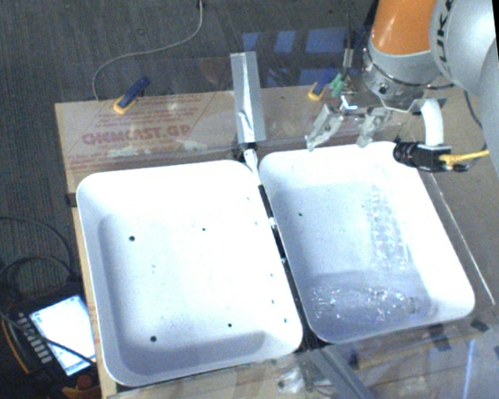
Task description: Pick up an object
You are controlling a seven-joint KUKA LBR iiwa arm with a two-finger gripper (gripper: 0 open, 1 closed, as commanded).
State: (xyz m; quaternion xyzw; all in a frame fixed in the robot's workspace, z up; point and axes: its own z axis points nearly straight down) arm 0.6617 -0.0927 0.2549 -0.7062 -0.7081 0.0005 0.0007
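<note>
The grey arm with its orange band (411, 11) enters from the upper right of the frame, and its two-finger gripper (343, 134) hangs over the far rim of the right-hand shallow white bin (432, 217), near that bin's upper edge. The two pale, translucent fingers (320, 129) are spread well apart, and nothing sits between them. Inside the right bin, two clear, glassy-looking objects are hard to make out against the white floor: one elongated clear piece (384, 227) runs up and down in the bin's right half, and another clear, crinkled piece (366, 302) lies across the lower part near the front wall; what exactly they are cannot be told. Both are well apart from the gripper. The left-hand shallow white bin (103, 257) sits just beside the right one, the two touching along a dark seam at the middle of the frame. A metal upright strip (247, 95) stands behind that seam, on a brown board with red lettering (138, 134) at the upper left. A blue-and-yellow clamp (131, 95) grips the board's far edge.
</note>
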